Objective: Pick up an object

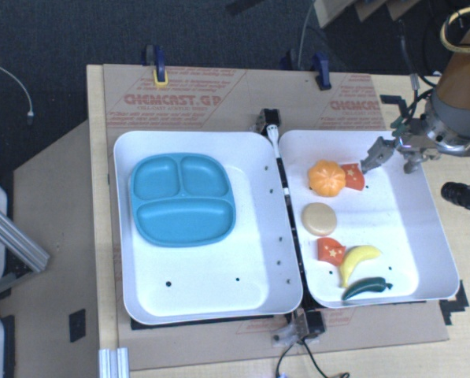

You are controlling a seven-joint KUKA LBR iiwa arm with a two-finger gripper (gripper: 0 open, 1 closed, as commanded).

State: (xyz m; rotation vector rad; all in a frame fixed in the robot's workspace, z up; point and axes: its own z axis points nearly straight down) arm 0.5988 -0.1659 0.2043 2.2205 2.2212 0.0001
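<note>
The counter [219,85], a brown board with red lettering held by blue clamps at its far edge, carries two shallow white bins side by side. The left bin [207,290] holds a blue tray [183,199] with three compartments, lying toward the bin's far left part. The right bin [423,227] holds the small things, grouped along its left half. The arm [459,93] reaches in from the right, above the bin's far right corner, with the claw [392,152] pointing down and left; one finger [374,156] ends just beside a red block, the other [414,164] hangs over the bin's far right rim, so the fingers stand apart with nothing between them. An orange [327,178] sits in the far part of the right bin, touching the red block [353,176] on its right. Just nearer lies a tan round [320,219]. Nearer still, a second red piece [331,250] with a pale star mark lies against a banana [357,261], and a green pepper [366,287] lies at the bin's near edge, just beside the banana's lower end.
</note>
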